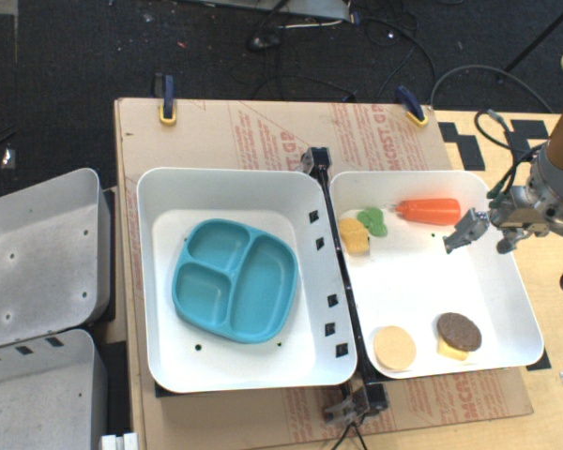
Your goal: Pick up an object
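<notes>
At the right edge of the frame, the gripper (pixel 485 228) hovers with fingers spread apart, holding nothing, just beside the toy carrot (pixel 430 211) in the right bin (pixel 422 293). Approach step, I judge; next, lower around it.

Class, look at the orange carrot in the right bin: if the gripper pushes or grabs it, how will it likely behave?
The carrot looks like smooth moulded toy food, so probably stiff and light. Its rounded, tapered body suggests it may roll or pivot when nudged, perhaps toward the green piece at its tip. Its glossy surface might slip between the fingers of the gripper.
</notes>
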`<action>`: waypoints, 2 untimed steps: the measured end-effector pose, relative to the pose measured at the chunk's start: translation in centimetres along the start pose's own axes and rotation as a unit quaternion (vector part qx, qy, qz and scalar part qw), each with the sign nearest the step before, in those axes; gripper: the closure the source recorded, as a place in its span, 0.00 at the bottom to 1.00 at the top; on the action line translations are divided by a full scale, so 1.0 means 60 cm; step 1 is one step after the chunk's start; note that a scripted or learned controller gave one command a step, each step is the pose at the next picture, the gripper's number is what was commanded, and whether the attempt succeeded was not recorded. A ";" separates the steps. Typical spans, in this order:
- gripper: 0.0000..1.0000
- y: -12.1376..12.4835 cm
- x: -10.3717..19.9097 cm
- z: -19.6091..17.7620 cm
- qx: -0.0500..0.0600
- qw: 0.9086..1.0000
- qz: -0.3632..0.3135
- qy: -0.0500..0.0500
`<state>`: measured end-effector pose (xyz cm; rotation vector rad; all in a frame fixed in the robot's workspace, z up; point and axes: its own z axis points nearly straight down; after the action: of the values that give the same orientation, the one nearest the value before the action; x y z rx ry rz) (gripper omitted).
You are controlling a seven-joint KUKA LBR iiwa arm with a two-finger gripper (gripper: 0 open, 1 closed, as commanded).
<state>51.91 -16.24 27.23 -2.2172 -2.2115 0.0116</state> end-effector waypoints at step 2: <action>0.00 0.002 0.006 0.060 -0.005 1.000 -0.001 -0.001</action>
<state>51.99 -15.89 23.64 -2.2214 -2.2196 0.0018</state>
